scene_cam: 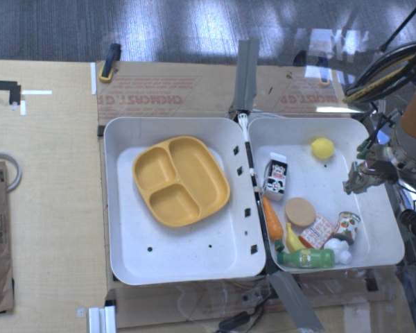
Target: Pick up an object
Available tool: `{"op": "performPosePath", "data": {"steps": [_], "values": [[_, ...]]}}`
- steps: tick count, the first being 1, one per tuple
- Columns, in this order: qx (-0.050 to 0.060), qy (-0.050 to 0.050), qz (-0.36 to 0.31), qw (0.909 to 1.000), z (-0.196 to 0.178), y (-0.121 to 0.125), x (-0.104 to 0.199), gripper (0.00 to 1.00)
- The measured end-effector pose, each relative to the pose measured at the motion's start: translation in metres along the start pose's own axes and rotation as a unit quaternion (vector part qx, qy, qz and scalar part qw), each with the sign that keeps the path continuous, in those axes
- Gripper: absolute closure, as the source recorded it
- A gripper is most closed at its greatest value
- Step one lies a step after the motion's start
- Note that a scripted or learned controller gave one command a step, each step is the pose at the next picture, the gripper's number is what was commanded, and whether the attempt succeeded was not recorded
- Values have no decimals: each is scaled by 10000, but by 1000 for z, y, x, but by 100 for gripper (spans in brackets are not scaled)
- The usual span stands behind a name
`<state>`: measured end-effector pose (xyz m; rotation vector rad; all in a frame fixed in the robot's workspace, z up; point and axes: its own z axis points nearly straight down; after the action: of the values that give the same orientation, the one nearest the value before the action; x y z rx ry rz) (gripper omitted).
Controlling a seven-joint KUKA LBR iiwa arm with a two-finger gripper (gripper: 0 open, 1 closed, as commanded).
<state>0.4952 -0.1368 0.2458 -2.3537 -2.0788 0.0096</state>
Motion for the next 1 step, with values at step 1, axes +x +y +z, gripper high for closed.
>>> {"op": "performPosePath", "data": {"steps": [1], "values": [[-17, 6, -1184, 9930, -30, -11, 46, 100]]}}
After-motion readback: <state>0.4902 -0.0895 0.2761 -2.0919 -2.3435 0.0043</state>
